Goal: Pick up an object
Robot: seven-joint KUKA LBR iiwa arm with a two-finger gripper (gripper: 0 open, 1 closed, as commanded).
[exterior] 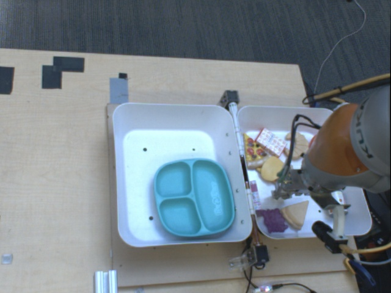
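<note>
The pick looks to be in its early part: the arm [342,145] has its wrist low over the right bin [363,221], but nothing can be seen lifted, and every item there seems to lie on the bin floor. The hand [286,188] sits beneath the wrist housing; whether it is apart or together I cannot tell from this angle. Reaching, closing on something and raising it are, by my reading, all left to do.

Taking the right bin as the landmark and going from its near edge back: a purple piece [273,220] lies at the near left corner, with a pale wedge [297,213] just beside it toward the arm. Further in is a yellow rounded piece [271,168], close beside the hand, and it or the wedge seems the likeliest target. Toward the far wall lie a red and white packet [271,141] and some small coloured bits [253,150].

The crowding is the trouble: things lie nearly touching, so a close could catch two or nudge one away. The arm itself hides much of the bin's right half.

Left of that bin, the left bin [131,163] holds a blue divided plate [194,196], well clear of the work.
</note>
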